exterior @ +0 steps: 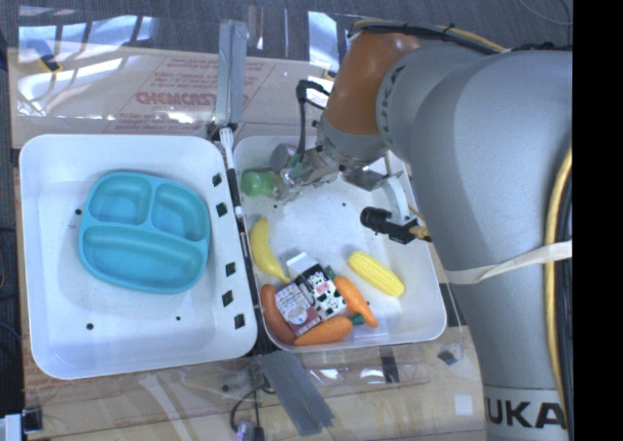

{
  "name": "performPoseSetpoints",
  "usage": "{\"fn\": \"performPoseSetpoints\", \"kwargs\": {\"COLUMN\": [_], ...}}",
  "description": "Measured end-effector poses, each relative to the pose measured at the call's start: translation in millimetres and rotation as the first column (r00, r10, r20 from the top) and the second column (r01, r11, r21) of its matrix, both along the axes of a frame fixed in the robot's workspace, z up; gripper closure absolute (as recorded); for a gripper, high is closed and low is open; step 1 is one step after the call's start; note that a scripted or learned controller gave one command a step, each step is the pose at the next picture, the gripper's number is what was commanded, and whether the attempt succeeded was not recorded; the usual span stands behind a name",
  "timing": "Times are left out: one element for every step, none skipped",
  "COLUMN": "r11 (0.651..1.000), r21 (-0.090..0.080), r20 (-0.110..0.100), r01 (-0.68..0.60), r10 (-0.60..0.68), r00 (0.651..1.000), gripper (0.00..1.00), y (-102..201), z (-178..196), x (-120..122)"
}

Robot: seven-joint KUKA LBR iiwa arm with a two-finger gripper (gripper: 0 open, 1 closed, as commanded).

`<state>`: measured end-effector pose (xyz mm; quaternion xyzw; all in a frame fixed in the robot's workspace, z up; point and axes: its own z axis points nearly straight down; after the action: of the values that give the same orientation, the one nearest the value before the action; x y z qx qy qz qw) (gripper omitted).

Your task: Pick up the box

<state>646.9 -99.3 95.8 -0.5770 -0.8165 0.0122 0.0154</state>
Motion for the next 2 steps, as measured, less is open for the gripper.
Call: {"fn": "performPoseSetpoints", "kwargs": {"r11": [0.998, 0.979], "r21": [0.002, 0.003], "r20": [0.037, 0.036], "r01": [0.069, -0.205], "r10": [-0.069, 0.204], "r00": [0.997, 0.978], "gripper": [1.00, 1.00], "y": [56.9, 87.4], "z": [96.5, 96.1], "x": [-30.2, -71.8]}}
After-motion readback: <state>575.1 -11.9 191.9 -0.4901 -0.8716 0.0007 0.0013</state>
